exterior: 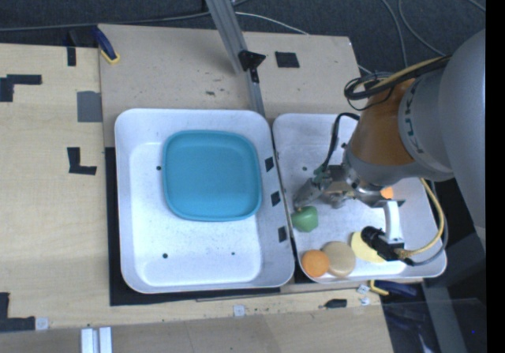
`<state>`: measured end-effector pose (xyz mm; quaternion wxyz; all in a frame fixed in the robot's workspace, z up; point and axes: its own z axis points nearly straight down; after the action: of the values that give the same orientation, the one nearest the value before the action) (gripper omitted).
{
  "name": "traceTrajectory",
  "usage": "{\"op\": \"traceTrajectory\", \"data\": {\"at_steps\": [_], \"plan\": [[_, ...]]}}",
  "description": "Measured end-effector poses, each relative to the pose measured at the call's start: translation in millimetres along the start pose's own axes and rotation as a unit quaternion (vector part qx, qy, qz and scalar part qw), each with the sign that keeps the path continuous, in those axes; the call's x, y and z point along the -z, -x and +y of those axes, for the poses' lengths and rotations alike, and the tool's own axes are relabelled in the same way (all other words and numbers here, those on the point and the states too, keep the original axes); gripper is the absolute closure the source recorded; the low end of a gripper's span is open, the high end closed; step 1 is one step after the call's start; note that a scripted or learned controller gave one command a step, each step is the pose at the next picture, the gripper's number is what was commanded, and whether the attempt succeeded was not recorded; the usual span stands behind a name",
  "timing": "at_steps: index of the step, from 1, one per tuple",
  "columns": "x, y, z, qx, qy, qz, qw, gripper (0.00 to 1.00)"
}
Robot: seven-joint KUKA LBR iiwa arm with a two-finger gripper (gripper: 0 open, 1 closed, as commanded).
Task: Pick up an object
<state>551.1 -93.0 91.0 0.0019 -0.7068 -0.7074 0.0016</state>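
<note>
The gripper point(309, 200) is reaching low into the right bin point(304, 132), close to the wall that bin shares with its neighbour. Whether the tips are spread or pressed together cannot be told, since they are showing only as a small dark tangle. A green object point(304, 219) is lying just below that tangle, touching or nearly touching it, and nothing can be seen gripped. Further toward the bin's near edge, an orange ball point(315, 264) and a tan round object point(341, 258) are sitting side by side, touching. Just beside them, toward the bin's near right corner, a yellow object point(362, 245) is lying partly under a black part of the arm point(442, 114). The arm, grey with its orange band, is leaning in over the right bin's right edge. The left bin point(142, 264) is holding a blue plate point(211, 174), which is lying flat toward that bin's far side. Both bins are resting on the tabletop point(47, 185).
</note>
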Motion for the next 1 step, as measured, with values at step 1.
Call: {"op": "traceTrajectory", "data": {"at_steps": [1], "plan": [[12.4, 0.0, 0.9, 0.0, 0.002, 0.0, 1.0, 1.0]]}}
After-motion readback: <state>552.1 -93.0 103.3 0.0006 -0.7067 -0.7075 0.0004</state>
